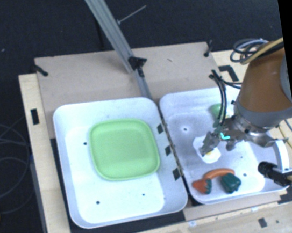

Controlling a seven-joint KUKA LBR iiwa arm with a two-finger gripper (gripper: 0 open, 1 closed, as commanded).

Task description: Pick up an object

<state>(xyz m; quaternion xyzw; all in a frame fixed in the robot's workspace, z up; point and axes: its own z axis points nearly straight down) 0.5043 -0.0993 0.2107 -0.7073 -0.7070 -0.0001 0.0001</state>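
No words or labels can be read. The gripper [211, 147] sits low over a white object [208, 152] in the right bin [180, 108]; whether it grips is unclear. The left bin [83, 204] has bare floor around a green plate [123, 148].

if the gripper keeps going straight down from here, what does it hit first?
Most likely the white object right under the gripper in the right bin. Depth is unclear from this slanted view, so it may clip only its edge and reach the bin floor.
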